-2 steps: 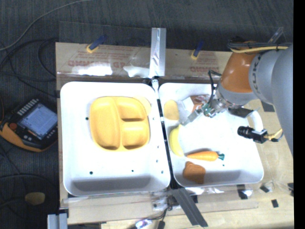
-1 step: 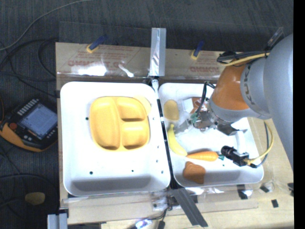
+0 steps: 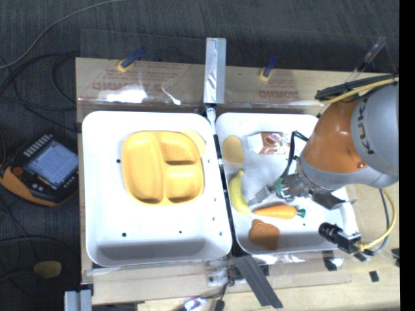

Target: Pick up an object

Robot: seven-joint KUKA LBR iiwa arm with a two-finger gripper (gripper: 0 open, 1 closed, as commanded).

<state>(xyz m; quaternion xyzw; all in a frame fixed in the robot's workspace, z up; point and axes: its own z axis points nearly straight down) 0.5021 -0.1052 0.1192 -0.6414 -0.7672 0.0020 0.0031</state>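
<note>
Where the arm (image 3: 343, 151) leans in over the right bin (image 3: 305, 123), its bulk covers that bin's far-right part, and the pincer (image 3: 277, 190) is small and dim, so how far it is open, or whether it grips anything, cannot be told. Carrot (image 3: 277, 211) lies just below the pincer tip; banana (image 3: 238, 193) just to its left against the bin wall; brown lump (image 3: 264, 234) nearer the front; pale round item (image 3: 233, 149) and packet (image 3: 270, 142) toward the back. Left bin (image 3: 104, 238): yellow divided tray (image 3: 163, 166).
</note>
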